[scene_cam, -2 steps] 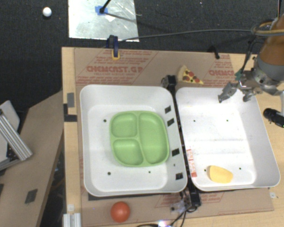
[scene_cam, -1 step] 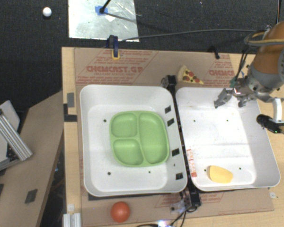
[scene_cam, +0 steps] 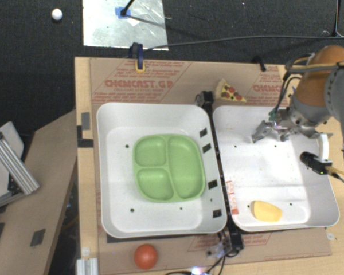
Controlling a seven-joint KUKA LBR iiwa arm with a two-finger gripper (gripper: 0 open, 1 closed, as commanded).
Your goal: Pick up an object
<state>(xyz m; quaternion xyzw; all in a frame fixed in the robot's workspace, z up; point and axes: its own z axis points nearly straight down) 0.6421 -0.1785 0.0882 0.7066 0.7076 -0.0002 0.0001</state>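
The arm hangs over the far end of the right bin point(scene_cam: 327, 208), its fingers point(scene_cam: 260, 134) spread apart and holding nothing. The one object in that bin, a yellow piece point(scene_cam: 267, 211), lies well apart from the gripper point(scene_cam: 268, 130) near the bin's near edge, while a green tray point(scene_cam: 168, 167) sits in the left bin point(scene_cam: 112, 153). The approach looks barely begun: the next move calls for travel toward the yellow piece, then a descent over it.
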